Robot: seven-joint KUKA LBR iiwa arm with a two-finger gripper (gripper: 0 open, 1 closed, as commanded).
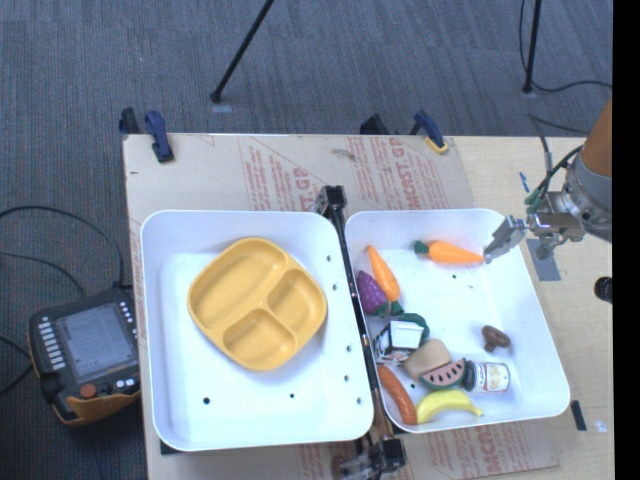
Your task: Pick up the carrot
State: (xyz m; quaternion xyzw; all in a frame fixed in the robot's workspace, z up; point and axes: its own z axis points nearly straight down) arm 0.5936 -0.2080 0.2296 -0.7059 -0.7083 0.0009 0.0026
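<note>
The carrot [455, 255], orange with a green top pointing left, lies flat near the far edge of the right bin [530, 308]. My gripper [524, 251] hangs at that bin's far right corner, just right of the carrot's tip and above the rim. Its fingers [501, 239] are spread open and nothing sits between them. The near finger ends close to the carrot's right end, and I cannot tell whether they touch.
A second orange tapered piece [383, 273] and purple grapes [370, 293] lie by the right bin's left wall. Near its front sit a watermelon slice [446, 373], small can [491, 376], banana [447, 405], sausage [397, 395] and brown lump [495, 338]. The left bin [170, 368] holds a yellow divided plate [258, 301].
</note>
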